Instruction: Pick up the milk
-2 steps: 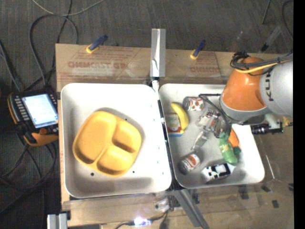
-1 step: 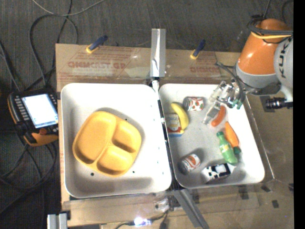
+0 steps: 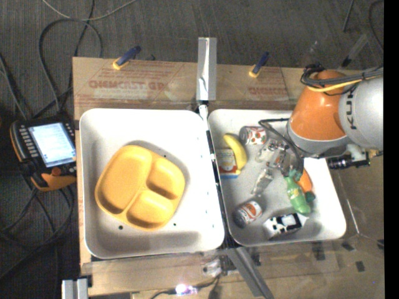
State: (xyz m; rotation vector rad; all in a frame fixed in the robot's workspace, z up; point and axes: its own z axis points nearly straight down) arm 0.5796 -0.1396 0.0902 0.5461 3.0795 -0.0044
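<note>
I stand over a bench [image 3: 93,80] with two white bins. The left bin [image 3: 90,167] carries a yellow tray [image 3: 142,187] with three compartments. The right bin [image 3: 330,220] holds the clutter: a banana [image 3: 235,149] at its far left, a can [image 3: 252,134] just beside that, a green bottle [image 3: 297,195] at the right, a second can [image 3: 249,212] nearer, and the milk [image 3: 283,223], a small black-and-white carton lying on its side at the near edge, right of that can and just near of the bottle. My gripper [image 3: 269,167] hangs over the bin's middle, far of the milk and apart from it; I hold nothing, but how wide it stands I cannot tell.

I judge the carton to be light and fairly stiff, though its thin walls would dent under a hard squeeze, and its coated skin may slide. I would take it across its flat sides at mid-length, clear of the bottle.
</note>
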